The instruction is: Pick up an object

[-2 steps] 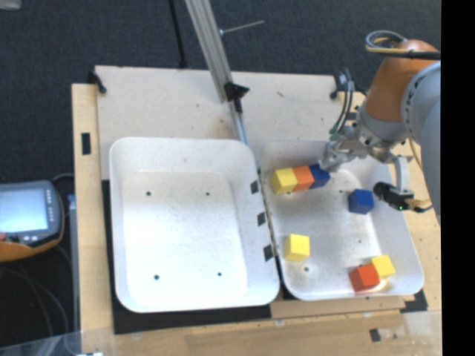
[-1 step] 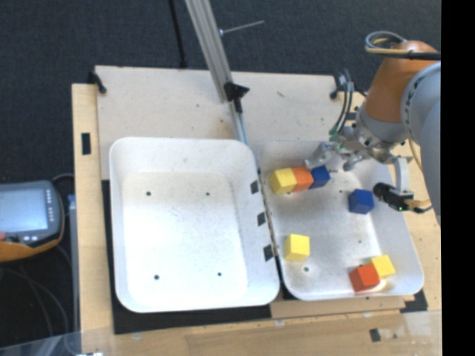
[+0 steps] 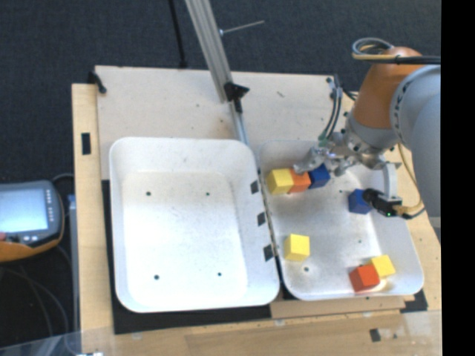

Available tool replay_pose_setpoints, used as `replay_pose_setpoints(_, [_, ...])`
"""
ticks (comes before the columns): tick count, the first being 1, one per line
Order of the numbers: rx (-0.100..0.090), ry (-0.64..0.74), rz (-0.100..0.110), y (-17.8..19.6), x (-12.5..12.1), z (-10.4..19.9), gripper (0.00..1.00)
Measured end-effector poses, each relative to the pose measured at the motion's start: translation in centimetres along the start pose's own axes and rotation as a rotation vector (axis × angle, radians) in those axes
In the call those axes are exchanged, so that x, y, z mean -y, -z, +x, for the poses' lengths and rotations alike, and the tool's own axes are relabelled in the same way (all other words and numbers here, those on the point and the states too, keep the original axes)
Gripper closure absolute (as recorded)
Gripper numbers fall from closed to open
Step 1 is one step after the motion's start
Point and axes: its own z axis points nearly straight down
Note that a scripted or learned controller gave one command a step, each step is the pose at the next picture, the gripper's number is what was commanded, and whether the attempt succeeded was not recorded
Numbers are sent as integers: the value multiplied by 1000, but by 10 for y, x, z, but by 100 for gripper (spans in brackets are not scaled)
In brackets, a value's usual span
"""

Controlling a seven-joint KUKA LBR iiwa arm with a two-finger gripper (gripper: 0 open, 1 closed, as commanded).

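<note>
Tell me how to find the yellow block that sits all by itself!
Look in the right bin, the one holding blocks. Near its left wall, about halfway down, sits a yellow block. The other yellow blocks each touch an orange one; this one touches nothing.

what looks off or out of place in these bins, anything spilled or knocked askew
Nothing stands out. The blocks all lie inside the right bin: a yellow block, orange block and blue block bunched by the gripper, the rest scattered loose. No damage shows.

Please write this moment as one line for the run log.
arm: over right bin | gripper: above yellow, orange, blue blocks at far edge | grasp: not visible | other blocks: five loose
</note>
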Motion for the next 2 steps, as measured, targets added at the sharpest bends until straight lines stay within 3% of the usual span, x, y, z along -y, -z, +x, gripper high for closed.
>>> replay_pose_setpoints(1, [-1,3,4,-4,6,4,0])
replay_pose_setpoints(2, [4,-1,-7,11,4,0,100])
